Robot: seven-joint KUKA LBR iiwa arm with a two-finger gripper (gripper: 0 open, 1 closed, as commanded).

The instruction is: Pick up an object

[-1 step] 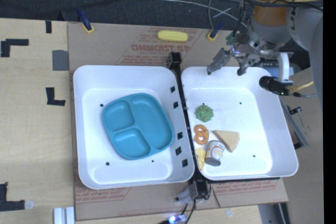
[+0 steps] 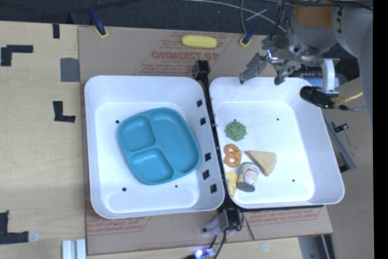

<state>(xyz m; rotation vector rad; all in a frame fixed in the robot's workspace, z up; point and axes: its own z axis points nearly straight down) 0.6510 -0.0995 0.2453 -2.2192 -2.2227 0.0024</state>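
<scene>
A cluster of small objects lies by the left wall of the right bin [image 2: 315, 148]: a green ball [image 2: 236, 130], a pretzel [image 2: 231, 155], a cheese wedge [image 2: 262, 161] and a small can [image 2: 247, 176]. The green ball, standing apart, is judged the easiest pick; a straight descent centred over it is advised. The gripper [image 2: 264, 73] is seen above the bin's far rim, its fingers [image 2: 248, 73] spread wide, with nothing held.

The claw [image 2: 265, 70] hangs with fingers spread over the right bin's [image 2: 315, 148] far rim. A green ball [image 2: 236, 130], pretzel [image 2: 232, 155], wedge [image 2: 262, 161] and can [image 2: 247, 176] lie inside; the left bin [image 2: 97, 130] holds a blue tray [image 2: 158, 145].
</scene>
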